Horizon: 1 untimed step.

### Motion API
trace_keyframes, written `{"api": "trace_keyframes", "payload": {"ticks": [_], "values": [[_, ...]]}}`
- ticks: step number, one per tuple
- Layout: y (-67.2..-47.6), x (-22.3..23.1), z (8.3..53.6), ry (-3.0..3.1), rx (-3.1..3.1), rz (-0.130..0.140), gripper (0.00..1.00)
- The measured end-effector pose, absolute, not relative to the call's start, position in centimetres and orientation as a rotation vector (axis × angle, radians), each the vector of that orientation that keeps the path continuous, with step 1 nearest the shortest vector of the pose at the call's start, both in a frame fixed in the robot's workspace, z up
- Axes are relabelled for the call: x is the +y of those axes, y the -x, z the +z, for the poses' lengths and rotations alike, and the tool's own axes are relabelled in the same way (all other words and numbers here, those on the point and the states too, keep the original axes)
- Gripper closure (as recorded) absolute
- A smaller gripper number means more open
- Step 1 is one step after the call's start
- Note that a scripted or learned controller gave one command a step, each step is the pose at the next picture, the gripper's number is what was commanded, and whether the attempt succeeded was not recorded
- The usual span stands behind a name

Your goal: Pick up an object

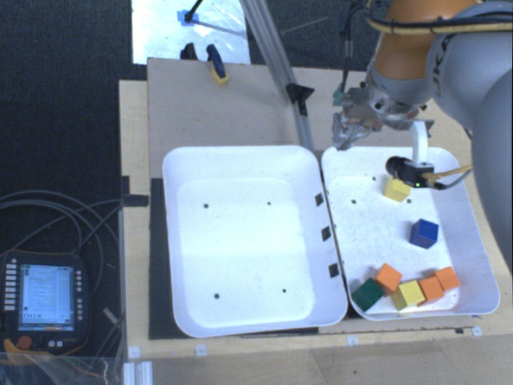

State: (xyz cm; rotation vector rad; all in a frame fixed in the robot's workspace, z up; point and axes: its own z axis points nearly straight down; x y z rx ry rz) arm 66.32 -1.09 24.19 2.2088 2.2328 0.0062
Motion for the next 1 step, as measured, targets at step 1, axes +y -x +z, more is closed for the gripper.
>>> {"api": "trace_keyframes", "payload": {"ticks": [1], "values": [[-66.55, 4.71, 25.40, -2.208, 2.234, 0.007, 1.00]]}}
